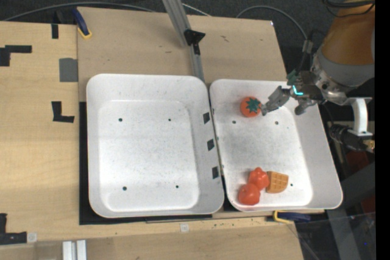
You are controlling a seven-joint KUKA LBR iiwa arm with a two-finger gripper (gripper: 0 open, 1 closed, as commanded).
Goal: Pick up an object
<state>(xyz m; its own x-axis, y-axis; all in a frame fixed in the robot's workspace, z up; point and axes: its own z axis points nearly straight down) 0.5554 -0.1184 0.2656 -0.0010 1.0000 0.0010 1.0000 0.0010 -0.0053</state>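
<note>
In the right bin (317, 149), a red tomato with a green stem (249, 106) lies near the far edge. My gripper (284, 107) hangs just to the tomato's right, open, with nothing between its fingers. One fingertip (267, 107) reaches almost to the tomato; the other (301, 109) is well to the right. At the near edge of the same bin lie a red pepper (258, 177), a second red piece (248, 194) and an orange waffle-like piece (276, 182), all bunched together.
The left bin (97, 131) stands beside the right one, joined by a dark divider (211, 144). A grey pole (173, 3) slants in from the top to the bins' far edge. Cables run behind the bench.
</note>
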